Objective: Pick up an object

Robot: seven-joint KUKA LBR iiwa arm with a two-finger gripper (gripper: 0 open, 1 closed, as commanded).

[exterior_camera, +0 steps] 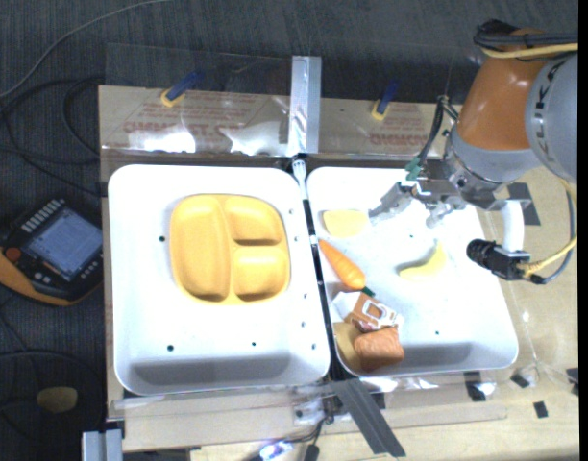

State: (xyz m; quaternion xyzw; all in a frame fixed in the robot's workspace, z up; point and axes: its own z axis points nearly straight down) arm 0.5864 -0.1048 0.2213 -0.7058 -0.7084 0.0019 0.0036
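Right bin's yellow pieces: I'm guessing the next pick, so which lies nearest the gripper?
The pale yellow round piece, just left of the gripper; the banana-shaped piece lies lower.

Carrot [341, 264] aslant along right bin's [486, 344] left wall

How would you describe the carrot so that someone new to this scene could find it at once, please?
Look in the right-hand white bin, along its left wall beside the divider. The carrot lies there at a slant, above the brown lump in the bin's near corner. It is the one orange, tapered piece; the neighbours above and to its right are pale yellow.
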